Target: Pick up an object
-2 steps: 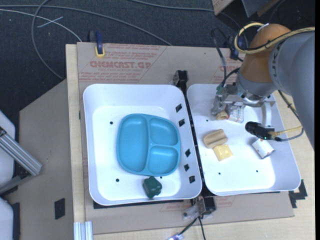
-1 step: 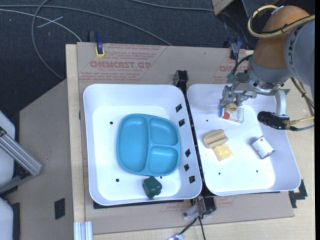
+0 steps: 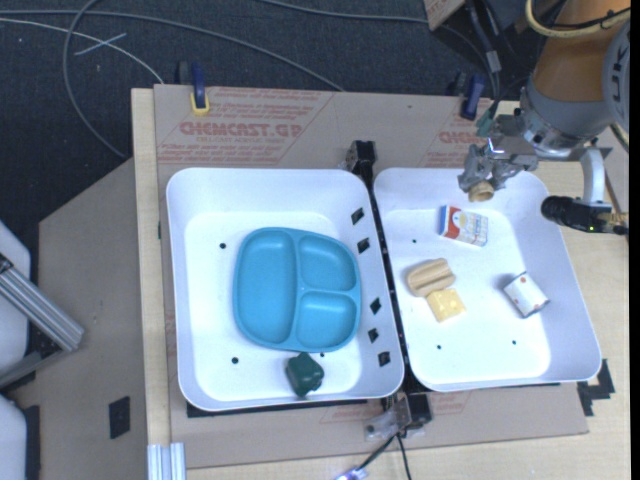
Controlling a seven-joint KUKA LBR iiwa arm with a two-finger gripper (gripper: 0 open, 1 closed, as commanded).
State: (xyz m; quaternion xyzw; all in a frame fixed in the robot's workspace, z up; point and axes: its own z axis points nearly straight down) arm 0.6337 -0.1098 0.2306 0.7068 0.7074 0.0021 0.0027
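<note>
Gripper point(image 3: 482, 181) at 1 o'clock of the right bin point(image 3: 575, 353), over its far rim, fingers pinching a small tan object point(image 3: 483, 191). In that bin: red-white-blue carton point(image 3: 462, 224) just below the gripper, at 11 o'clock; tan roll point(image 3: 428, 274) at 9 o'clock touching a yellow block point(image 3: 446, 304) at its 5 o'clock; white cylinder point(image 3: 524, 294) at 3 o'clock. Left bin point(image 3: 190, 268) holds a blue divided tray point(image 3: 297, 289) mid-bin, green lump point(image 3: 304, 373) at its 6 o'clock, just beside it.
</note>
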